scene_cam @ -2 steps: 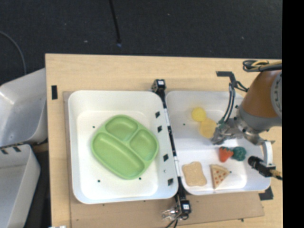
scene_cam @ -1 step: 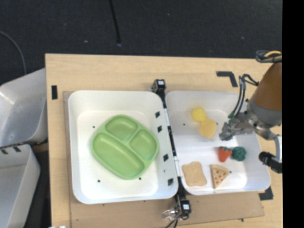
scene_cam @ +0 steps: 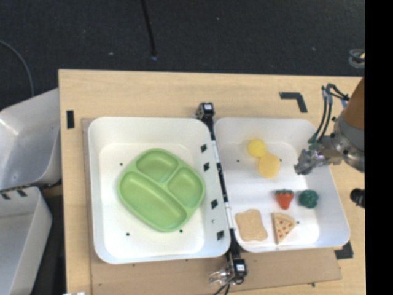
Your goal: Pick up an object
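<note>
End effector [scene_cam: 305,164] hung at right bin's [scene_cam: 236,141] right side, grip state unclear, nothing seen held; nearest were yellow pieces [scene_cam: 264,158] left and green toy [scene_cam: 308,198] nearer: best descend centred on one, clear of neighbours.

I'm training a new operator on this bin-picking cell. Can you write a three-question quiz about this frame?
1. True or false: the green tray lies in the left bin.
2. Which item lies nearest the gripper? A) toast B) yellow pieces C) pizza slice
3. Fill in: the strawberry sits just left of the dark green ____.

Key: 1 true; 2 B; 3 ball.
</note>
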`<state>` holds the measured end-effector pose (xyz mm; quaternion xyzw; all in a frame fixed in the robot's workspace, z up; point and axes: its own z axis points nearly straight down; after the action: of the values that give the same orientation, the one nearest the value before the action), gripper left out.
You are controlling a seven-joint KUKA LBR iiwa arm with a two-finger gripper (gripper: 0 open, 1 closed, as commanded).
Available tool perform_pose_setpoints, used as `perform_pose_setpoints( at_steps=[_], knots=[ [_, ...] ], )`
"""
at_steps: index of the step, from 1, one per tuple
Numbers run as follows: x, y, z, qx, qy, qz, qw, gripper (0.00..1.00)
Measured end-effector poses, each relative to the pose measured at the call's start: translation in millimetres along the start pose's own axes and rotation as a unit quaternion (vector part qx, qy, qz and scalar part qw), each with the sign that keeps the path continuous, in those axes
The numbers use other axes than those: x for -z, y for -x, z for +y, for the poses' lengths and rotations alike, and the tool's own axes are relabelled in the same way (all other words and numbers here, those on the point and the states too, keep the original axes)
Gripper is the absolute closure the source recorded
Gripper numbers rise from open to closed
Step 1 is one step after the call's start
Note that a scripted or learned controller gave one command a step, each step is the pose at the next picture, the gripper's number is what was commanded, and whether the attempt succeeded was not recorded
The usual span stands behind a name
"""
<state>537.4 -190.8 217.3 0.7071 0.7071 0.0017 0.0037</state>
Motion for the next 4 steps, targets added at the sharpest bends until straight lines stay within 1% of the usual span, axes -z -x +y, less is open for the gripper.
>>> perform_pose_setpoints(
  at_steps=[1, 2, 3, 4],
  knots=[
    [51.7, 1.7, 2.2, 0.002, 0.0, 0.0, 1.0, 1.0],
    [46.6, -56.1, -4.9, 0.003, -0.003, 0.002, 1.0, 1.0],
    [50.6, -102.4, 1.9, 0.004, -0.002, 0.002, 1.0, 1.0],
    [47.3, -155.7, -7.5, 0.004, -0.004, 0.002, 1.0, 1.0]
  ],
)
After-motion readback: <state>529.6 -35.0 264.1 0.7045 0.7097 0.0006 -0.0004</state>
